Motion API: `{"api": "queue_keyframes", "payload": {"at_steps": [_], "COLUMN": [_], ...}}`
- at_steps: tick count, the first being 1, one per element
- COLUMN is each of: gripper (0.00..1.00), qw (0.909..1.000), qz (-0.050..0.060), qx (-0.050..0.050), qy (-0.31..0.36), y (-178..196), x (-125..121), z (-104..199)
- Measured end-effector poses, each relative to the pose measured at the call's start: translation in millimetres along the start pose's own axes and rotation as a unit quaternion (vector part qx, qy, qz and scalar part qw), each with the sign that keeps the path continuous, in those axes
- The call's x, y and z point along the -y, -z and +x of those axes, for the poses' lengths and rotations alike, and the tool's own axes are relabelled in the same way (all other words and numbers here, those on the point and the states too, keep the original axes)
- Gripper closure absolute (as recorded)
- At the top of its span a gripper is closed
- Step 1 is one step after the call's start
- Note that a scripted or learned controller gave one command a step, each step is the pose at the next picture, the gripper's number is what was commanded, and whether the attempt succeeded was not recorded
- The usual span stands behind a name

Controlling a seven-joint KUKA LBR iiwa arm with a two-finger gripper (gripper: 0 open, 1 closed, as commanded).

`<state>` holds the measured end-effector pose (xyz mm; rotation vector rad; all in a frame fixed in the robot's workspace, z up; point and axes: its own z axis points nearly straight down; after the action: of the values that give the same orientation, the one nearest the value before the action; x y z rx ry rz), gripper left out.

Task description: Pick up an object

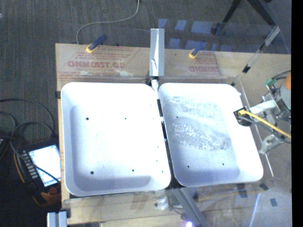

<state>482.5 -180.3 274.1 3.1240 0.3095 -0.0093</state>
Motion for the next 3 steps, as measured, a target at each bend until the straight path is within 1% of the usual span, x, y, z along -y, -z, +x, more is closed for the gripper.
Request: {"api": "queue_keyframes", "payload": {"at_steps": [1,2,3], "gripper": [0.00,0.00,0.00], "qw": [1.0000,0.9962,0.9853], "qz": [0.001,-0.003,0.000], "qx": [0.000,-0.007,-0.001], "qy": [0.008,0.087,0.171], "y": [-35.7,-174.7,-55.1], "x": [-43.2,44.3,8.6], "z": [-8.4,85.8,98.0]}}
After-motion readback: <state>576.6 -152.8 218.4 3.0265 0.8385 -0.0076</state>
